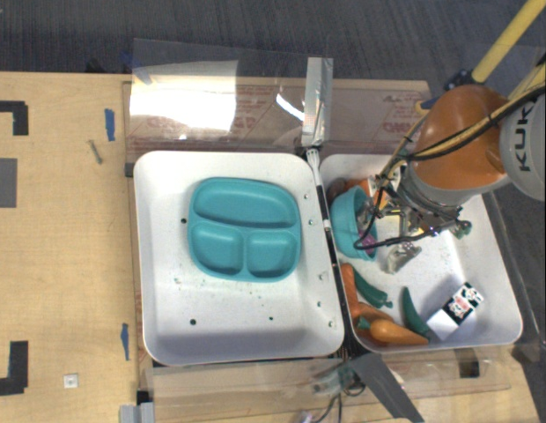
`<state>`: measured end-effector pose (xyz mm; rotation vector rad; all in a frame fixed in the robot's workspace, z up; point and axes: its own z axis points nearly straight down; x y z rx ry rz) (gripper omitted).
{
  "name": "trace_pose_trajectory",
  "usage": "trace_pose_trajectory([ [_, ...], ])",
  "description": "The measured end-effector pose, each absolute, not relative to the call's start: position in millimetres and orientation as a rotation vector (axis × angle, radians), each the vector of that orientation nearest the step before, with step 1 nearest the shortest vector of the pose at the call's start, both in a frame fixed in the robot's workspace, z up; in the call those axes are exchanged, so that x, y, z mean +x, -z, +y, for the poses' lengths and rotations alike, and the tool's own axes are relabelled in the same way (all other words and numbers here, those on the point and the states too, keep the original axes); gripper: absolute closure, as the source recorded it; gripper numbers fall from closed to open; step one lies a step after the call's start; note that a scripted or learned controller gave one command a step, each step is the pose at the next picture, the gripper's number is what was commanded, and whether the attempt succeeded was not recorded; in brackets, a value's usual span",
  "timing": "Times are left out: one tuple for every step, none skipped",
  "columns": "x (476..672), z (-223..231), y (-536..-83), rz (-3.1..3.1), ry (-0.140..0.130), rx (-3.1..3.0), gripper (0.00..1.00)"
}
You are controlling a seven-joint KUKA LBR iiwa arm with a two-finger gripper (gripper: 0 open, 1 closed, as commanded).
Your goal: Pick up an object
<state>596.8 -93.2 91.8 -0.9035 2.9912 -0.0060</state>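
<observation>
Teal bowl [346,221] hugs a wall of the right bin [489,258] beside the end effector [394,241], grip unclear.

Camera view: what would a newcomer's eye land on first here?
The teal divided plate in the middle of the left bin. Then the arm's orange band over the right bin, with the gripper low beside a teal bowl, and orange carrots at its near-left corner.

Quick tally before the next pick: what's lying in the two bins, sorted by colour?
Teal: 2, plate in the left bin, bowl in the right bin.
Orange with green tops: 2, carrots, right bin.
White and black: 1, box, right bin.
Total: 5 that I can make out.
</observation>
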Motion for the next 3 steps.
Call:
trace_pose_trajectory([
  [599.4, -92.6, -91.6, 3.014, 0.005, -0.825, 0.00],
  [603.2, -96.6, -91.7, 3.048, 0.002, -0.695, 0.00],
  [596.0, -93.4, -92.1, 3.060, 0.004, -0.622, 0.00],
])
